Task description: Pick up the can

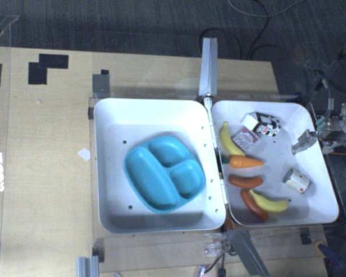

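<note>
The can (297, 180) is lying on its side in the right bin (328, 212), a little below the gripper (303, 141) in the picture, close to it but not touching. Honestly can't tell if the gripper is open or closed from here, it's just a grey blur at the bin's right rim. Left of it: a carrot (246, 162), a sausage (245, 182), two bananas (271, 202) (228, 140). Way further left, a blue divided plate (164, 172) sits in the other bin (109, 172).
</note>
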Motion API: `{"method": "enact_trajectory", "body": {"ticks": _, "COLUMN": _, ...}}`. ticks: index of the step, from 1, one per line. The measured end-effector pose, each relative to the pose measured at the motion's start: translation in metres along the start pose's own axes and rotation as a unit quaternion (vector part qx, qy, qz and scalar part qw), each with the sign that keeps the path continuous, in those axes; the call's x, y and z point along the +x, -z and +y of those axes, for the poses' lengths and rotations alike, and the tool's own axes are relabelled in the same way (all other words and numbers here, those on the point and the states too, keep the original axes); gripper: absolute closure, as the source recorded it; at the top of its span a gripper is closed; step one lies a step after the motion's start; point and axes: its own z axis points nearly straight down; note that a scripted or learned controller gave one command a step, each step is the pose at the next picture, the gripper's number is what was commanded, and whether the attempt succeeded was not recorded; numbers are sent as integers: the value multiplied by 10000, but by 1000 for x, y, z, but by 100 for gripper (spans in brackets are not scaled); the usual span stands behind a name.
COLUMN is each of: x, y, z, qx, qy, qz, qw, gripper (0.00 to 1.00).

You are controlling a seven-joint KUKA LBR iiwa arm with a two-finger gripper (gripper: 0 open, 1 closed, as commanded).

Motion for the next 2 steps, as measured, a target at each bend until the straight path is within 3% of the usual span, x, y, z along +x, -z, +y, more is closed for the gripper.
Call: {"method": "enact_trajectory", "body": {"ticks": 2, "x": 14, "y": -126, "z": -39, "qx": -50, "qy": 86, "qz": -13, "qw": 9999, "gripper": 0}}
